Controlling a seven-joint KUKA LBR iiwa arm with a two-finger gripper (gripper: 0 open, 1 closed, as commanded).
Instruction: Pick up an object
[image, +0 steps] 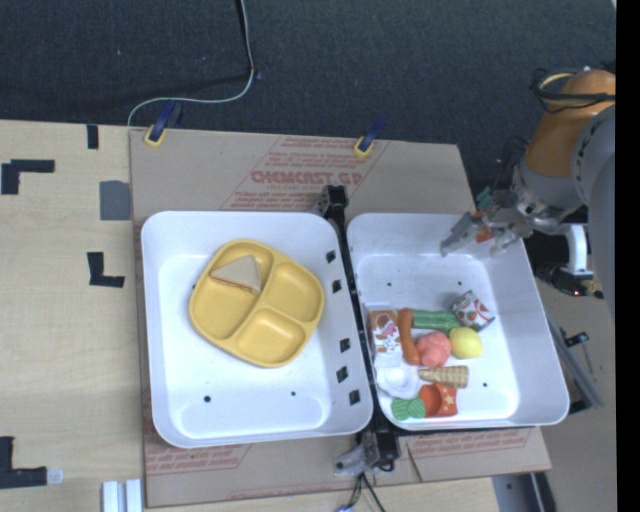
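Gripper (468, 235): upper right of frame; we cannot tell its state.
Toy food pile (428, 360): we see it lower, well apart.

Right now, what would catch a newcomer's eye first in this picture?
The yellow divided plate in the left bin, with a tan wedge in one compartment. Next, the bright heap of toy food in the right bin's near half, and the claw over that bin's far edge.

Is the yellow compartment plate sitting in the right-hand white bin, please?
No, the yellow compartment plate lies in the left white bin, apart from the toy food.
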